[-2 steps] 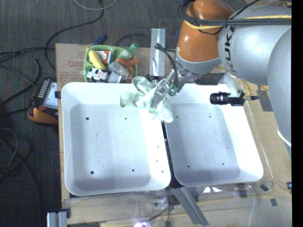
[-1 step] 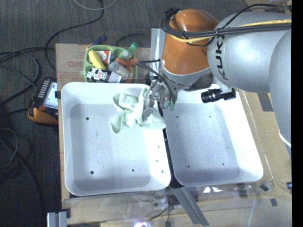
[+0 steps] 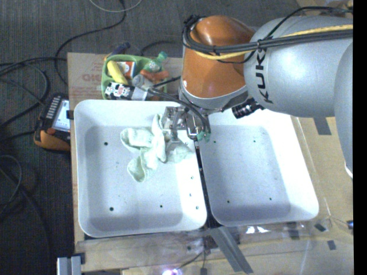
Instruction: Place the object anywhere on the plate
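A crumpled pale green and white cloth [image 3: 147, 148] lies in the left white bin [image 3: 103, 211], toward its back right part. My gripper [image 3: 179, 128] reaches down from the orange wrist band [image 3: 215, 56] and sits right over the cloth's right end, close to the wall between the two bins. The cloth's right edge rises up against the gripper's metal body and is partly hidden beneath it. The grey arm [image 3: 304, 67] covers the upper right of the view.
The right white bin [image 3: 258, 176] stands beside the left one. Behind the left bin a green basket [image 3: 123, 76] holds several small items. An orange and black device [image 3: 50, 122] lies left of the bench, with cables on the floor.
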Available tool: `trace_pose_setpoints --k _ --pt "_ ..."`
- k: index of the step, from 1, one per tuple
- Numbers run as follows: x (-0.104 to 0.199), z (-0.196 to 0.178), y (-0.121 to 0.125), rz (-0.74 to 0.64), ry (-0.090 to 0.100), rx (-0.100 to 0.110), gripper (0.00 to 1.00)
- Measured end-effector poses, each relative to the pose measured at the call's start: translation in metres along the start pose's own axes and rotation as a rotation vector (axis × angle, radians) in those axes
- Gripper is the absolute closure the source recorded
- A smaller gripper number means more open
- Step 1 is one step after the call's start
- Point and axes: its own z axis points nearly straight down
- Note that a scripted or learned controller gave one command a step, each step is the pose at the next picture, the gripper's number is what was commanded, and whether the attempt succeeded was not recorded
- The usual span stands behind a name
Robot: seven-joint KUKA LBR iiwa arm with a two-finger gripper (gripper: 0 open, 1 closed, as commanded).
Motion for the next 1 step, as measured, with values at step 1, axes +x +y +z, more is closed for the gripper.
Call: trace_pose_setpoints --k 1 --pt "-0.0001 -0.0004 0.0001 0.000 -0.001 0.000 0.00"
